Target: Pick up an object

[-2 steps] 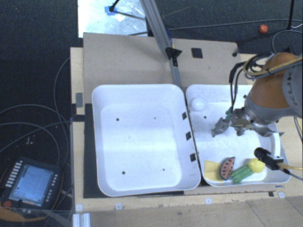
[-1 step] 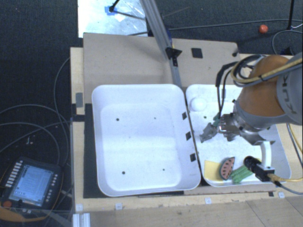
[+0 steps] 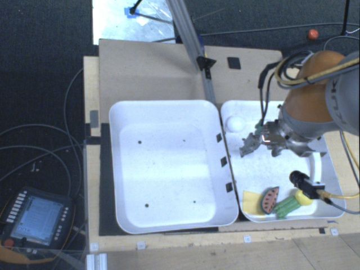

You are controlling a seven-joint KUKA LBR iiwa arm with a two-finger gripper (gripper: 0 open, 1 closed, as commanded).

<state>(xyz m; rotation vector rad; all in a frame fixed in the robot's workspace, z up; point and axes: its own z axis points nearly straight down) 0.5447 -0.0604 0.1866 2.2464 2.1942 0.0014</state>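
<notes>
The hand point(image 3: 250, 145) hangs over the right bin point(image 3: 332, 193), close to the wall it shares with the left bin point(image 3: 169, 167), and about midway along that wall. Nothing sits between its fingers. The view here is small and dim, so whether the fingers are spread or pressed together I cannot tell.

Two targets lie within reach, in opposite directions. A white ball point(image 3: 234, 124) rests in the bin's far corner, just beyond the hand and nearly in line with it, so it is probably the nearest thing to pick. Toward the near rim, well apart from the hand, lies a cluster: a watermelon-slice toy point(image 3: 270, 200) leaning on a flat yellow piece point(image 3: 252, 199), and beside them a green cylinder-shaped toy point(image 3: 287, 206) whose long axis runs slantwise, rising toward a yellow object point(image 3: 304, 198) at its upper end.

The arm point(image 3: 315, 103) comes in from the right, its orange band above the wrist and the wrist bent so the hand points leftward and down. A short move toward the far corner would bring it above the ball; the cluster asks for a longer pull back toward the near rim.
</notes>
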